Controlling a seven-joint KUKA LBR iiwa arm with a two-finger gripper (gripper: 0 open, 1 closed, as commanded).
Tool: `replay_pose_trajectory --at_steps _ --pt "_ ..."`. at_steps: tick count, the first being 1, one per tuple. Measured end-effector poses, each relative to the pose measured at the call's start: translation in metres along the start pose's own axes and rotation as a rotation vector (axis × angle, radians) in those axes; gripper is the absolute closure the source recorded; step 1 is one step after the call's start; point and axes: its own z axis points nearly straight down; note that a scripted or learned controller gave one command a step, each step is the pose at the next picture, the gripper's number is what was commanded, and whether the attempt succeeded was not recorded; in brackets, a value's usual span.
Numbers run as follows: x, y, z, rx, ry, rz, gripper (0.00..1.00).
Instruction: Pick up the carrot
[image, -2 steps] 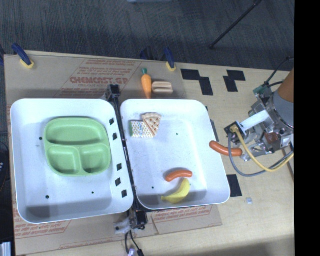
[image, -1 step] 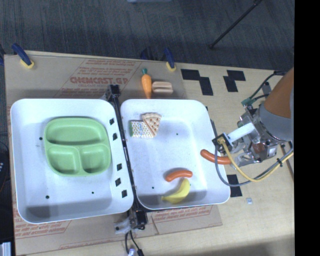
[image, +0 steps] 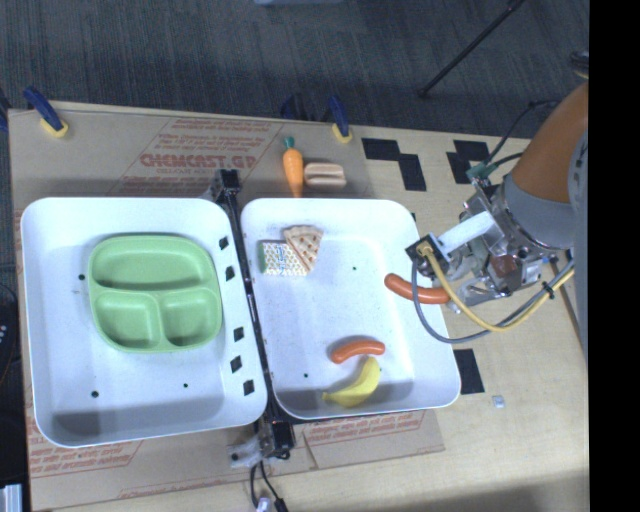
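1. The carrot (image: 292, 168) lies on the desk (image: 520, 440) outside both bins, just beyond the far rim of the right bin (image: 440, 375), toward 12 o'clock. Its green top points away from the bin, and a small sandwich-like toy (image: 324, 176) sits just beside it at 3 o'clock.

2. The end effector (image: 470, 270) hangs at the right bin's 3 o'clock rim, well apart from the carrot. Cables and housing crowd the tip, so I cannot tell whether it is apart or together.

3. An orange-red sausage (image: 415, 289) lies at that same rim, right next to the tip. Whether it is being touched or gripped cannot be made out.

4. Risk one: wrong target. The sausage is close to the carrot in colour and shape and is far nearer, and a second sausage (image: 357, 349) rests beside a banana (image: 358, 384) toward 5 o'clock in the bin. A grab here would likely catch one of these instead.

5. Risk two: reach. The carrot sits outside the bin, so the arm must cross the rim toward 11 o'clock; a low path could clip the rim or the waffle piece (image: 303, 246) and cracker (image: 280, 258).

6. Risk three: the sandwich toy crowds the carrot, so a wide closing could snag both or push the carrot away.

7. The left bin (image: 50, 330) holds a green tray (image: 155, 291), out of the way.
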Motion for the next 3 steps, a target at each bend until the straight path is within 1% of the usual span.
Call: replay_pose_trajectory --at_steps 1,2,3 --pt "-0.026 0.023 -0.083 -0.003 0.001 -0.029 1.00" --pt "-0.017 -0.016 -0.025 0.000 -0.001 0.023 1.00" --pt "-0.007 -0.059 -0.073 -0.002 0.001 -0.006 1.00"
